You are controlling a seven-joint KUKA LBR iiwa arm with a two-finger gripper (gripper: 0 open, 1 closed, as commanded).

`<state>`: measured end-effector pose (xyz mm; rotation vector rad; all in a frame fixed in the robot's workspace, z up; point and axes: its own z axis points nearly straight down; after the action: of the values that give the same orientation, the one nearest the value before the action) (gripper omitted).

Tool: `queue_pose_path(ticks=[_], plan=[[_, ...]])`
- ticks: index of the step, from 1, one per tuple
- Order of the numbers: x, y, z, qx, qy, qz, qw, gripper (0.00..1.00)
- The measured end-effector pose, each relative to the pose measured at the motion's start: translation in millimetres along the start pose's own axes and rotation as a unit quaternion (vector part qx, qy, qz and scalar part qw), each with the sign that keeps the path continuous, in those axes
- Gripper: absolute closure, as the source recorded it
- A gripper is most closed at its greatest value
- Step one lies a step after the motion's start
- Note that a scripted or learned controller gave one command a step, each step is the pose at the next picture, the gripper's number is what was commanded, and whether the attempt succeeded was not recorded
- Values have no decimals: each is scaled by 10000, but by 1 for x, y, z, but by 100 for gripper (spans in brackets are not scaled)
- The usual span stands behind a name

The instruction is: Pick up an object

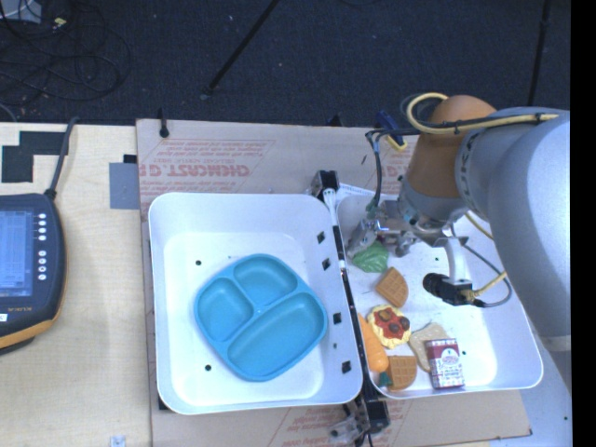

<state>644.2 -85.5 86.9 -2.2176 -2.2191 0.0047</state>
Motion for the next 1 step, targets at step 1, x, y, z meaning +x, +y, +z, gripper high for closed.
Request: queue_pose_path(ticks=[1], plan=[[1,-86,1,31,8,14,10000,0]])
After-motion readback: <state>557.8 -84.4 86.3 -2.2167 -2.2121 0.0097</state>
